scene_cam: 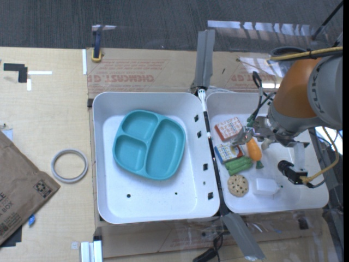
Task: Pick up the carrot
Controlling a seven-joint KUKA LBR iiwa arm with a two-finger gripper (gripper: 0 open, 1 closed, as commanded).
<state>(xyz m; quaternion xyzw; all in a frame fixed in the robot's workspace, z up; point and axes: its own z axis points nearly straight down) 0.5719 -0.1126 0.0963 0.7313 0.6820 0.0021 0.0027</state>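
Note:
The orange carrot [254, 150] is in the right bin [305, 201], near its middle, just above a green item. My gripper [253, 140] reaches in from the right under the orange wrist band and sits directly over the carrot. The carrot's upper end lies between the metal fingers [246, 134], which are shut on it, and its lower end sticks out below them. I cannot tell whether the carrot is lifted off the bin floor.
Around the carrot lie a red-and-white box [228, 129], a blue box [224, 153], a green item [239, 165], a round cookie [238, 185] and a white block [265, 186]. The left bin [109, 201] holds a teal divided plate [149, 144]. A tape ring [69, 165] lies on the bench at left.

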